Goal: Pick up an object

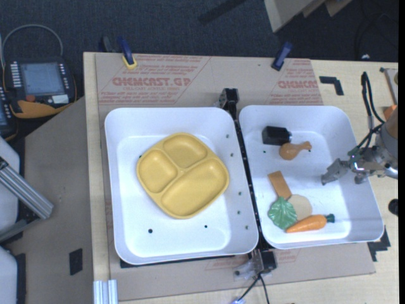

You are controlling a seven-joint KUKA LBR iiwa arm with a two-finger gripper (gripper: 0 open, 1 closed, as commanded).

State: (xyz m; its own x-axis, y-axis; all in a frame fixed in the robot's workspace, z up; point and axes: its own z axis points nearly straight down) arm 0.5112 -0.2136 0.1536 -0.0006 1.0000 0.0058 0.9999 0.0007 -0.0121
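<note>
The right bin [354, 230] holds several small toys. A black block [276, 135] lies at the back, with a brown chicken drumstick [294, 149] just in front of it. A tan rectangular piece [279, 184] lies mid-bin. At the front are a green leafy piece [282, 213], a pale round disc [302, 203] and an orange carrot [309, 223]. My gripper [345, 170] hangs over the right side of this bin, away from all the toys, with nothing seen in it.
The left bin [126, 220] holds a yellow divided plate [183, 175]. A black clamp [229, 97] sits between the bins at the back. Blue clips [126, 50] [281, 56] hold the cardboard sheet under the bins. Cables [373, 106] run along the right edge.
</note>
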